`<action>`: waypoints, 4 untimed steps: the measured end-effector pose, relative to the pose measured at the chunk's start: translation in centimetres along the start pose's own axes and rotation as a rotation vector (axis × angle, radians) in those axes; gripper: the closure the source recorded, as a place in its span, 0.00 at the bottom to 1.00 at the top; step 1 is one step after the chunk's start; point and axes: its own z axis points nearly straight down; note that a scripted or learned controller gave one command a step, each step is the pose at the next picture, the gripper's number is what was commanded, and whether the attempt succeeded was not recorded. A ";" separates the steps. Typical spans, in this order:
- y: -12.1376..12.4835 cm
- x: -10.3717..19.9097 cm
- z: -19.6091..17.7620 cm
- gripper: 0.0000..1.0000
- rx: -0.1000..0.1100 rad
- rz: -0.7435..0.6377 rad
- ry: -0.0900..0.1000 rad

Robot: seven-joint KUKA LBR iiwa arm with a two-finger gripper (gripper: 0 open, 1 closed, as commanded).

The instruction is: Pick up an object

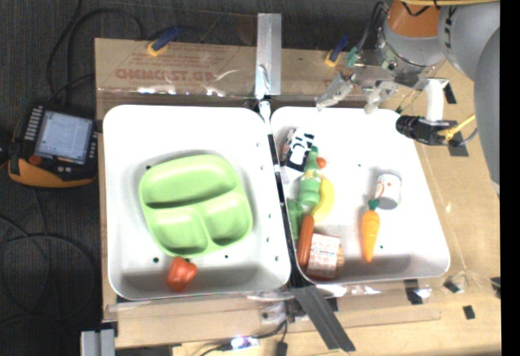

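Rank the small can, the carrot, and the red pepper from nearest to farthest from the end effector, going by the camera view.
End effector sits above the right bin's far rim.
1. Small can, right bin, toward its right side.
2. Carrot, right bin, just in front of the can.
3. Red pepper, left bin, near front edge.

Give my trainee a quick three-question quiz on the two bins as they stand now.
1. True or false: the green tray lies in the right bin.
2. Which lies nearest the carrot? A) small can B) red pepper C) tray
3. Fill in: the gripper hangs above the right bin's ____ edge.

Key: 1 false, it lies in the left bin; 2 A; 3 far.
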 end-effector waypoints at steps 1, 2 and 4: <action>-0.7 3.4 1.9 0.00 0.000 0.006 -0.002; -9.6 -3.2 12.5 0.00 -0.019 -0.179 -0.007; -13.3 -7.6 14.3 0.00 -0.003 -0.370 0.005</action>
